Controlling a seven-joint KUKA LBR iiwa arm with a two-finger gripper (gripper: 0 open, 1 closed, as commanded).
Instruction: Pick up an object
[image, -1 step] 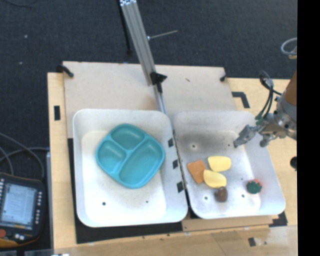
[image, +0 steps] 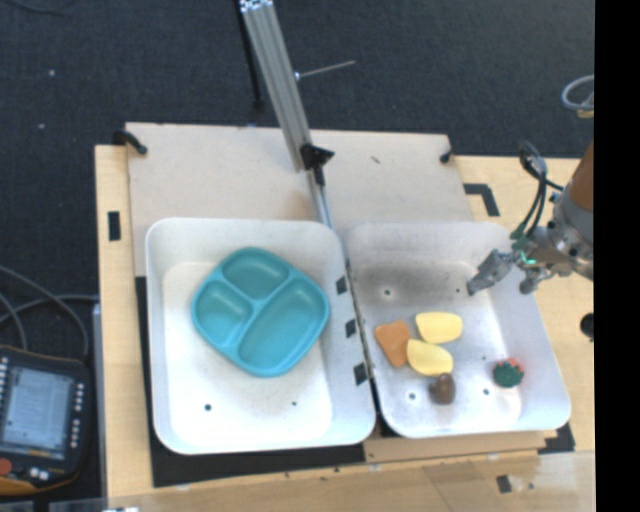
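Approach step: gripper (image: 508, 272) hangs over the upper right of the right bin (image: 420, 240), fingers spread wide, holding and touching nothing. Candidates lie near the bin's lower middle: orange piece (image: 394, 341), two yellow pieces (image: 438, 326), brown one (image: 442, 389), green one (image: 508, 374). Next: move over one, descend, close.

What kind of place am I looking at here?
Probably a robotics lab test bench. Two white bins sit on a wooden board, one holding a blue divided plate, the other small toy foods, with a robot hand over them and a control pendant nearby.
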